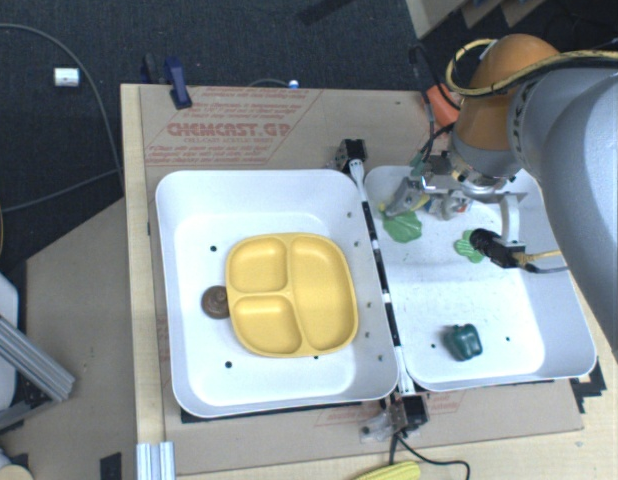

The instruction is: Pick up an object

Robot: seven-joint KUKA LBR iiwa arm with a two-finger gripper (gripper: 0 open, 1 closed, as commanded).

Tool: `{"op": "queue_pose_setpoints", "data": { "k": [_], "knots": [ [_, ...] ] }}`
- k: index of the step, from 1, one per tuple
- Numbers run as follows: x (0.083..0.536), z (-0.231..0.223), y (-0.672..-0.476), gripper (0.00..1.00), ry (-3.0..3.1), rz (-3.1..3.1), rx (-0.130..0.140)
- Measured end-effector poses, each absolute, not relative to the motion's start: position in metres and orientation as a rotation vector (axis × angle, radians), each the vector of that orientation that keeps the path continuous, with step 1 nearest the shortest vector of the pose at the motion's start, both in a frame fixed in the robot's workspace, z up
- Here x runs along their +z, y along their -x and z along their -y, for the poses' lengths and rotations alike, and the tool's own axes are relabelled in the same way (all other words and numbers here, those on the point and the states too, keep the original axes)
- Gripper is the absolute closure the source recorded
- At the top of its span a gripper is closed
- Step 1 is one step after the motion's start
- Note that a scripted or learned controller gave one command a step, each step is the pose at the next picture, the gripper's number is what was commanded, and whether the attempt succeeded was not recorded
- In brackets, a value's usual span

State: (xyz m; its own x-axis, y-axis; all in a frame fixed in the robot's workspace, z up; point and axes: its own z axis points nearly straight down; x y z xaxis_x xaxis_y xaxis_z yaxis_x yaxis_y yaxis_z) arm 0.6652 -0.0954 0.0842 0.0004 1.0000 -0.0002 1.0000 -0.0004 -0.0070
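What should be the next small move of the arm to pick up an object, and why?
Probably a short descent onto the light green object. The gripper sits over the back of the right bin, with that object just below and left of it, nearer than the small green piece or the dark green object. Nothing is seen held, so the pick is not yet done.

A brown board (229,128) with red lettering lies under both bins. A blue clip (176,82) sits at its far left corner. A white cable (59,48) curves across the dark carpet (239,18).
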Motion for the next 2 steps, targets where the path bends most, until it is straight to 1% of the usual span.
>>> {"op": "queue_pose_setpoints", "data": {
  "k": [2],
  "knots": [
    [0.0842, 0.0956, -0.6652, 0.00, 2.219, 2.218, 0.008]
  ]
}}
